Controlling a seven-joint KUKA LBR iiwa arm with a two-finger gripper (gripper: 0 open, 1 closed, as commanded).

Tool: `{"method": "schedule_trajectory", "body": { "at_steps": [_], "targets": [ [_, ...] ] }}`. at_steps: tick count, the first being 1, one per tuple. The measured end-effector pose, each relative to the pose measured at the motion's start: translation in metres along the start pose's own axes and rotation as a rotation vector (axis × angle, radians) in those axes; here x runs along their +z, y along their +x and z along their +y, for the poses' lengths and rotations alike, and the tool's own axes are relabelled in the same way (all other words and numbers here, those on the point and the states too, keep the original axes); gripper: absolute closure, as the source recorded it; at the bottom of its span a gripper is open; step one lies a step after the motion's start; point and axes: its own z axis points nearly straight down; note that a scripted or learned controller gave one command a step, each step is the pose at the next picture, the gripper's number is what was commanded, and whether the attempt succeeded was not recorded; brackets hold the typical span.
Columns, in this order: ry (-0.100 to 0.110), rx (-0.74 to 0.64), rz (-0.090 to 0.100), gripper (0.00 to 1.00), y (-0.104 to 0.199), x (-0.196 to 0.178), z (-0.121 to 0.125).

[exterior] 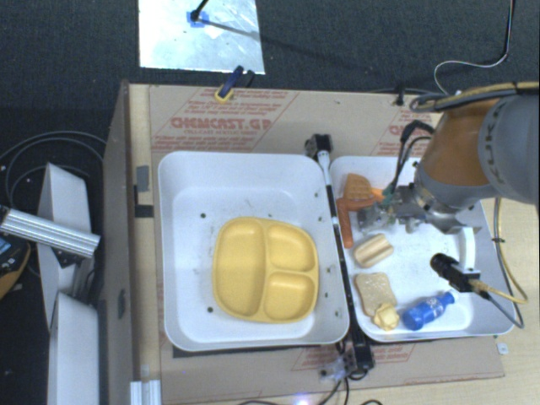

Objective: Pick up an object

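We're over the right bin (415, 264) now, and the gripper (374, 218) hangs above its far-left part. Whether the claw is spread or pressed together, we cannot tell from up here. Just near of it lies the bread roll (373, 249), smooth, tan and rounded, its long axis running left to right with the right end tipped slightly far. To its left an orange-red stick (346, 229) lies near-to-far along the bin's left wall, and a flat orange wedge (358, 188) sits at the far end. Nearer, we see a rough tan toast slice (375, 289), a small yellow lump (386, 316) touching it, and a glossy blue bottle (428, 309). Bare white floor opens right of the roll — the left side is crowded. The left bin (194, 194) carries a yellow divided tray (266, 268).
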Motion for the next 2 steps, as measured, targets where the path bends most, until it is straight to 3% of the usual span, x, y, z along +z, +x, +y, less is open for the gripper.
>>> {"method": "schedule_trajectory", "body": {
  "at_steps": [1, 2],
  "targets": [
    [-0.006, 0.0, -0.003, 0.0, 0.003, 0.04, 0.049],
    [-0.01, -0.002, -0.002, 1.0, 0.003, 0.028, 0.051]
  ]
}}
